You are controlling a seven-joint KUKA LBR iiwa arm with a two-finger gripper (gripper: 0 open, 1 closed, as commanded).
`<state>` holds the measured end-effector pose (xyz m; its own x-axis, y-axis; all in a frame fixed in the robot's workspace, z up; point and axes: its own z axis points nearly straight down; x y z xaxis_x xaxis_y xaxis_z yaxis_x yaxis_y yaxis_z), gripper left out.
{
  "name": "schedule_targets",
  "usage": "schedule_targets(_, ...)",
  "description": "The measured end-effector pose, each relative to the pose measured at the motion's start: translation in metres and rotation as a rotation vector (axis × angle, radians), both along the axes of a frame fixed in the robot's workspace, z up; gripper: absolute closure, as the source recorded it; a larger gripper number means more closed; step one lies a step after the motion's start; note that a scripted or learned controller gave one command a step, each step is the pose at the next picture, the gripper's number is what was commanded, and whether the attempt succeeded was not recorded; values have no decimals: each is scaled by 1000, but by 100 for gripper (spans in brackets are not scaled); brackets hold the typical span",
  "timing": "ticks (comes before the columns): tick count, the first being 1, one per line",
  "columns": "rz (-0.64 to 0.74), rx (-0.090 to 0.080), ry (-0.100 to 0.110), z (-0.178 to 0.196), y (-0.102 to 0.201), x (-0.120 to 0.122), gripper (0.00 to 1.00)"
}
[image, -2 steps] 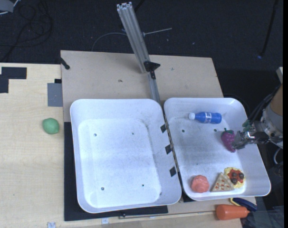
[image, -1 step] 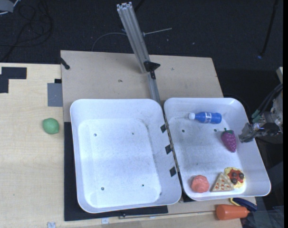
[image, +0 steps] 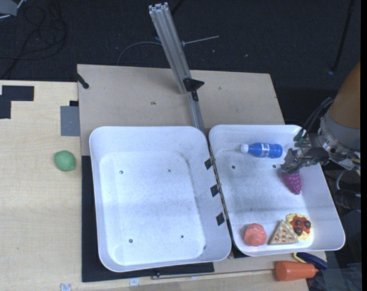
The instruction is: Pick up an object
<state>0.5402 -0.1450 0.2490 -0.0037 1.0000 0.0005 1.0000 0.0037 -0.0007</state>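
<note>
Nearest me, a carrot (image: 294, 270) lies outside the right bin's (image: 329, 238) front edge; my gripper (image: 290, 166) touches purple grapes (image: 293, 181); grip unclear.

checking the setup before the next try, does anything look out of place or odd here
Two things lie outside the bins: a green ball on the bench left of the left bin, and an orange carrot-like toy below the right bin, off its front edge. Inside that bin the blue bottle lies on its side.
</note>
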Motion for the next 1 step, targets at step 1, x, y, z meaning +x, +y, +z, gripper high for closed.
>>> schedule_targets(1, 0, 1, 1, -11, 55, 9, 100)
